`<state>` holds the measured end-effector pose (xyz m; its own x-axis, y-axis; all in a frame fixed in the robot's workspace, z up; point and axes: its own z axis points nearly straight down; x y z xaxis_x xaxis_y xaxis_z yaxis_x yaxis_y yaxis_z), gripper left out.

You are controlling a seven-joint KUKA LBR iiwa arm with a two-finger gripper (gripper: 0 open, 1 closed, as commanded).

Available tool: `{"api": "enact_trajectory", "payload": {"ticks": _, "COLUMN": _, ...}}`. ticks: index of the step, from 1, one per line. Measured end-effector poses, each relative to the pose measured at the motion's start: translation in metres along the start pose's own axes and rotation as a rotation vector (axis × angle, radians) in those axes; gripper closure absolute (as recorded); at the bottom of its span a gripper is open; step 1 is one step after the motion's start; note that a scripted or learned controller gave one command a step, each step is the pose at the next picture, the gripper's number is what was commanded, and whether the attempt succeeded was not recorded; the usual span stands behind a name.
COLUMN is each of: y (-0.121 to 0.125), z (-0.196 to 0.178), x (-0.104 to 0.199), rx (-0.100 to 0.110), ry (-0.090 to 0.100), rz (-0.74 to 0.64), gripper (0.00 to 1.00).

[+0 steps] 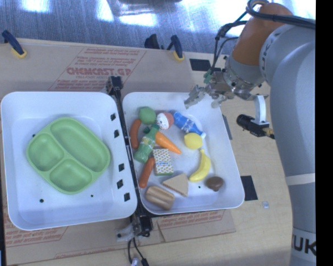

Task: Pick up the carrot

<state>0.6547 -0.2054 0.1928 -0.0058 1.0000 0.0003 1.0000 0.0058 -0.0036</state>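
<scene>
Right bin [228, 165]: carrot [167, 143] tip points lower-right.

carrot [167, 142] is boxed in: green bottle [145, 147] left, lemon [192, 141] right, cracker box [163, 161] below, open only from above.

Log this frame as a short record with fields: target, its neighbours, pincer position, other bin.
target: carrot, lying loose in the right bin
neighbours: green bottle to its left, lemon to its right, blue bottle above
pincer: above the right bin's far rim, apart from the carrot, nothing between its fingers
left bin: holds a green divided plate
status: carrot not yet picked up
</scene>
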Motion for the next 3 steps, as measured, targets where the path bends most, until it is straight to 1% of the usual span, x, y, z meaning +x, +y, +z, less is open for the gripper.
{"api": "enact_trajectory", "payload": {"ticks": 1, "y": -0.060, "z": 0.018, "x": 0.087, "rx": 0.002, "ry": 0.000, "rz": -0.051, "gripper": 0.00}}
{"api": "enact_trajectory", "payload": {"ticks": 2, "y": -0.076, "z": 0.078, "x": 0.104, "rx": -0.016, "ry": -0.003, "rz": -0.081, "gripper": 0.00}}
{"api": "enact_trajectory", "payload": {"ticks": 3, "y": -0.077, "z": 0.069, "x": 0.103, "rx": -0.013, "ry": -0.005, "rz": -0.085, "gripper": 1.00}}
